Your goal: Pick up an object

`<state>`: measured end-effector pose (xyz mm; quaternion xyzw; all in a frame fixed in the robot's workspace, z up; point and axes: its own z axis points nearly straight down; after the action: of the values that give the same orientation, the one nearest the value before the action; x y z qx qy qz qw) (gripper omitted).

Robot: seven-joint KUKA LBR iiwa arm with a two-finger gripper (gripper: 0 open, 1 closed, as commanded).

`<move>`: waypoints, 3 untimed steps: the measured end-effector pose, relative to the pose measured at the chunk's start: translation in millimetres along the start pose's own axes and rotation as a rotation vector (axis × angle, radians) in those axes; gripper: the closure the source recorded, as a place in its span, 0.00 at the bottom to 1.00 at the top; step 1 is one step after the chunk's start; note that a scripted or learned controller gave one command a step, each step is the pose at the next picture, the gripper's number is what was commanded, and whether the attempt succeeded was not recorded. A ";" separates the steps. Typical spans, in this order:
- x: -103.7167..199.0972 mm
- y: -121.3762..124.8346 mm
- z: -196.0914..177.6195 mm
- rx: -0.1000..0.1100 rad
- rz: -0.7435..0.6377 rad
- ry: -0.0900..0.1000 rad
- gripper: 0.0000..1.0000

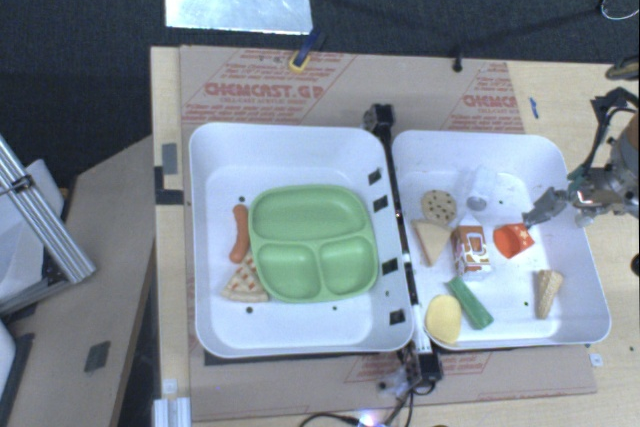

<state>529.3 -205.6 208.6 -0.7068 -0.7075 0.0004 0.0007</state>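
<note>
Gripper (540,207) hangs beside red wedge (513,239) in right bin (585,255), clamp state can't tell. Best to center over wedge before closing.

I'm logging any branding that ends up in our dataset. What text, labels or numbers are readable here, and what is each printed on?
"CHEMCAST GP", red print on the brown protective sheet under the bins, left of centre; smaller lines beneath it are too blurred to read.
The same red mark repeats at the sheet's upper right, partly hidden by the right bin; only "CHEMC" reads.
The small orange and white carton has a label too small to read.
</note>
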 end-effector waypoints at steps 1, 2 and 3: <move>6.2 0.5 61.5 0.002 -0.001 0.001 0.00; 8.3 12.3 108.9 -0.008 -0.002 -0.005 0.00; 8.5 13.1 124.3 -0.002 -0.002 -0.001 0.00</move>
<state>542.1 -197.0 84.3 -0.7062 -0.7080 0.0000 -0.0002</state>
